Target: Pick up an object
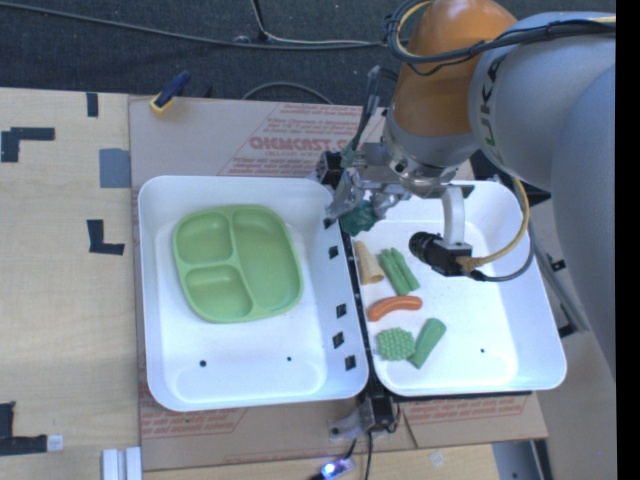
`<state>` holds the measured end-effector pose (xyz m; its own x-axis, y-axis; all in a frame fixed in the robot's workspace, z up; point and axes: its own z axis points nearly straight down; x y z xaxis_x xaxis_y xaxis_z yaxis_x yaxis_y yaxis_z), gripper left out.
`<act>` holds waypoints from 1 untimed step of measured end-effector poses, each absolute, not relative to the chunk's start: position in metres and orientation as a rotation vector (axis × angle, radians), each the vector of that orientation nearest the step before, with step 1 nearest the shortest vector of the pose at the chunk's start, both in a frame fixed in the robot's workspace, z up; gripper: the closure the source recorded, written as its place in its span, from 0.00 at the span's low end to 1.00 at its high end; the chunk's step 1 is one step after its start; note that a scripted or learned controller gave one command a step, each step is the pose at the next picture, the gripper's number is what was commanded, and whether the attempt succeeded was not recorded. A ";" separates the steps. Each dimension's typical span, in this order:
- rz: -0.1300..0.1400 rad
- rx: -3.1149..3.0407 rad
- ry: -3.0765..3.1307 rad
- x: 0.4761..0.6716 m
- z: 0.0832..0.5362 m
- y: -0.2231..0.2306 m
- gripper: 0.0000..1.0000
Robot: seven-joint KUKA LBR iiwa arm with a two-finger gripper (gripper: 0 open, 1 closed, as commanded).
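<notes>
My gripper (356, 212) hangs over the divider between the two bins, near their far end. It is shut on a small dark green piece (361, 218) that sits at its tip. In the right bin (500, 358) lie a pale yellow stick (369, 264), a pair of green bean pods (399, 270), an orange carrot (394, 307), a bumpy green piece (394, 344) and a smooth green piece (428, 341). The arm's wrist and orange band hide the far part of the right bin.
The left bin (200, 378) holds a light green divided plate (238, 262). A black cable end (440, 253) hangs over the right bin beside the bean pods. A blue and yellow clamp (171, 90) lies on the bench behind the bins.
</notes>
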<state>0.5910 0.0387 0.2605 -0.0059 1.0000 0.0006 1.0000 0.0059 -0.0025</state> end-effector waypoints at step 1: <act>0.003 -2.211 -2.227 0.585 0.254 0.095 1.00</act>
